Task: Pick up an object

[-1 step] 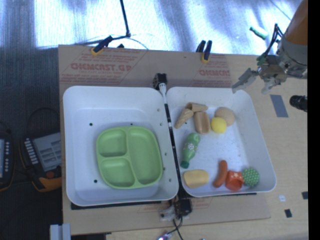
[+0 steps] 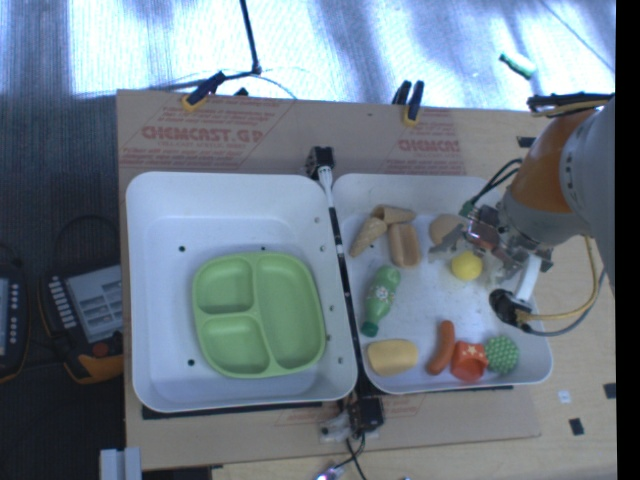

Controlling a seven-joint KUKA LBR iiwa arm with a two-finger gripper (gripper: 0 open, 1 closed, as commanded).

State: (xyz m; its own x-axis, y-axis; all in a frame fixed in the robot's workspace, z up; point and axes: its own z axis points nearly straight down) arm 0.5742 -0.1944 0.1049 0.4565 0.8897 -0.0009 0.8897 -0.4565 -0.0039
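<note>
on the left of the counter [image 2: 200, 133], the left bin [image 2: 160, 218] holds a green divided plate [image 2: 258, 313], lying flat near the bin's middle; nothing rests in its compartments.

the right bin [image 2: 420, 190] carries all the loose items. along its left side lies a green bottle [image 2: 380, 299], tilted, with a yellow block [image 2: 392, 355] just below it near the front rim. above the bottle sit three tan bread-like pieces [image 2: 388, 231], close together. further right along the front are an orange sausage shape [image 2: 441, 346], a red piece [image 2: 468, 360] touching it, and a green textured ball [image 2: 502, 353] just beside the red piece.

towards the right, a small yellow ball [image 2: 465, 266] lies on the bin floor with a tan piece [image 2: 444, 229] near it at upper left. the hand [image 2: 484, 248] is low over this spot, directly against the yellow ball, which appears the likely target. whether the fingers stand apart or together cannot be told from this angle.

assessment: the approach stage appears done, the arm being down inside the right bin. no item is seen raised or clamped; every item appears to rest on the bin floor. grip and lift remain outstanding.
</note>
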